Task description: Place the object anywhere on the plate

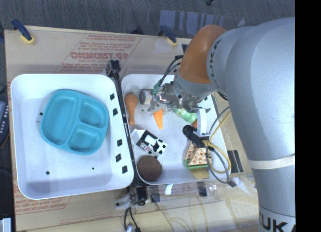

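Here the gripper point(158, 106) hangs over the right bin point(173, 175), and a small orange carrot point(158, 119) sticks out between its closed fingers. The blue plate point(74, 121) lies in the left bin point(30, 140), well apart from the carrot. Near the carrot sit a bigger orange piece point(131, 107), a black-and-white toy point(152, 143) and a brown ball point(149, 168).

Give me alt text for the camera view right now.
The gripper hangs low over the right bin, at a small orange carrot piece, among other toy items. The blue divided plate sits in the left bin.
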`<state>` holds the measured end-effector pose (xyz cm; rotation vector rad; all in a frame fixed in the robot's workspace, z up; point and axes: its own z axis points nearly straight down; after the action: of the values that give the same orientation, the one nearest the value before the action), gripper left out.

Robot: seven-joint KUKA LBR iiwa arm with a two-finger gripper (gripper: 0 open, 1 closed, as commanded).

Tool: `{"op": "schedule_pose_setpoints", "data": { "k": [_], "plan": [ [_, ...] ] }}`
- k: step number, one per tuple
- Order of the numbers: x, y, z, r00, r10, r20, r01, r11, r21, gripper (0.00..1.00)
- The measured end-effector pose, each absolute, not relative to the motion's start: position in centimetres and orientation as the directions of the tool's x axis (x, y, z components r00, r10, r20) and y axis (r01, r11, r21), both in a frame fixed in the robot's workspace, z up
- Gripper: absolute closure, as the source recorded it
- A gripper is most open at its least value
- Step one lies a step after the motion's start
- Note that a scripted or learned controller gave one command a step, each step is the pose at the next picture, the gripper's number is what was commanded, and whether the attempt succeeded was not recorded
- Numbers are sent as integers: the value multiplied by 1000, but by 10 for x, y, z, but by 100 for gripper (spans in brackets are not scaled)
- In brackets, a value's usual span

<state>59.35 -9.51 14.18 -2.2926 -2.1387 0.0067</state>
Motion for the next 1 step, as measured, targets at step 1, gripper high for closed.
{"op": "schedule_pose_setpoints", "data": {
  "k": [1],
  "plan": [
    [628, -13, 193, 239, 971, -2, 971, -239, -7, 100]
  ]
}}
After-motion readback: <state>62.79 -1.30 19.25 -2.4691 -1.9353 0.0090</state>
